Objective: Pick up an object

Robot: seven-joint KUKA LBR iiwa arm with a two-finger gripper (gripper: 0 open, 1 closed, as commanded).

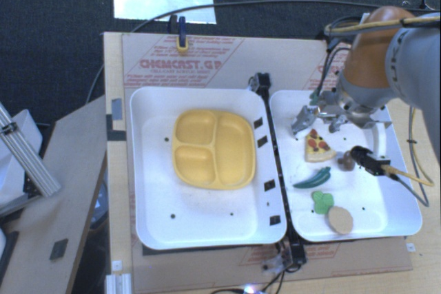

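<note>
My gripper [318,123] hovers over the far part of the right bin [403,213], its fingers spread open with nothing between them. Just in front of it lies a toy pizza slice [318,146], yellow with red dots. Nearer the camera lie a dark green pepper [313,178], a bright green leafy piece [322,201] and a round tan cookie [340,219]. A small brown lump [345,162] rests to the right of the pizza slice.
The left bin [155,217] holds a yellow divided plate [213,148] near its middle. A black divider strip [270,148] runs between the two bins. The arm comes in from the right over the right bin's far corner.
</note>
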